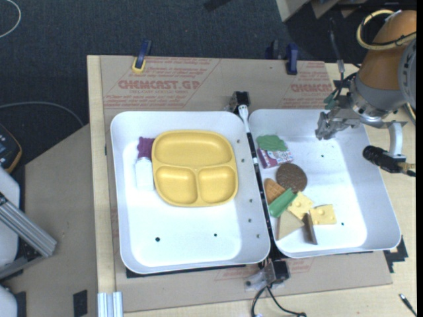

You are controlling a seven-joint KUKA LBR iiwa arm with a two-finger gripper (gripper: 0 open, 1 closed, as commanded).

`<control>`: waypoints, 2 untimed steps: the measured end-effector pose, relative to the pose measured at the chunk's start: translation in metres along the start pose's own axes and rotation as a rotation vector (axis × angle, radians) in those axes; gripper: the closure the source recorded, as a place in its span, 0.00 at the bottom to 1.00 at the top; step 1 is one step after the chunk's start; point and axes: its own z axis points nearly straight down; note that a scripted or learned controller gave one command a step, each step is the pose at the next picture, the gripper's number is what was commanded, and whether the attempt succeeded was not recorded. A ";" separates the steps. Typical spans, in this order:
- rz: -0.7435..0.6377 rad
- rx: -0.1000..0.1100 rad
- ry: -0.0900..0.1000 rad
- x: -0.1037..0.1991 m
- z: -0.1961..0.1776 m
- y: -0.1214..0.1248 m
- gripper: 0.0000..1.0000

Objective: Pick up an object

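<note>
Two white bins sit side by side on the bench, and you can use the yellow divided tray (195, 166) in the left bin (178, 243) as your landmark. Left of that tray, a purple item (145, 146) and a white item (143, 174) poke out from under its edge; most of each is hidden, so you cannot tell what they are.

Right of the tray, across the seam between the bins, the right bin (357, 197) holds a cluster of small toy foods: a green piece (271, 142) on a small printed packet (276, 156), then a brown round cookie (291, 176), an orange piece (273, 189), a green stick (282, 202), two yellow cheese pieces (312, 210) and a dark brown strip (309, 229). They overlap, so their outlines are hard to separate.

Farther right of the tray and higher in the view, the gripper (325, 132) hangs over the far bare part of the right bin. You cannot tell how its fingers stand; they are too small and blurred. The food cluster lies nearer the tray than the gripper and lower in the view, well apart from it.
</note>
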 end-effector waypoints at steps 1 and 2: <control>-0.001 -0.001 0.000 -0.009 -0.052 0.005 1.00; -0.001 0.000 0.000 -0.010 -0.080 0.006 1.00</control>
